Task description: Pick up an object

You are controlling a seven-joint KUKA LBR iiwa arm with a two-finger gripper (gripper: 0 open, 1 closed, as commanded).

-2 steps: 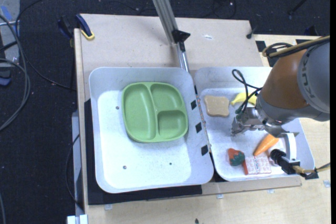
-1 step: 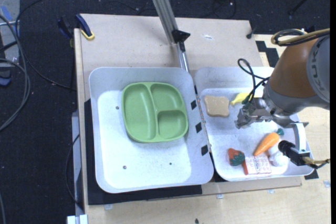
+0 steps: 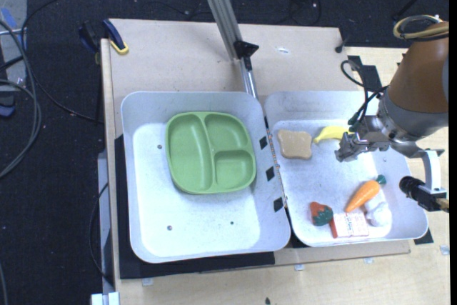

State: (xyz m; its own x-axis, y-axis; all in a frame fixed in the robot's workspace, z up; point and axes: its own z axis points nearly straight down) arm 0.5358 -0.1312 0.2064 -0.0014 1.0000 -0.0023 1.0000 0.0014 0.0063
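1. Where the arm (image 3: 421, 89) enters from the right, it bends down over the right bin (image 3: 300, 107), wrist low.
2. Gripper (image 3: 348, 151) sits above the bin floor, just right of the banana (image 3: 329, 133) and well above the carrot (image 3: 364, 195). Whether the fingers are wide or narrow: cannot tell; they read as a dark cluster. Nothing is visible between them.
3. Right bin contents: bread slice (image 3: 294, 145) at upper left, banana beside it, carrot lower right, a white lump (image 3: 378, 213) touching the carrot's lower end, a red and white box (image 3: 349, 226) near the front wall, a small red and green piece (image 3: 321, 213) just left of the box.
4. Left bin (image 3: 143, 225) holds a green divided plate (image 3: 211, 152), three compartments, lying flat toward the back.
5. Both bins rest side by side on the worktop (image 3: 178, 53), edges touching at the middle.
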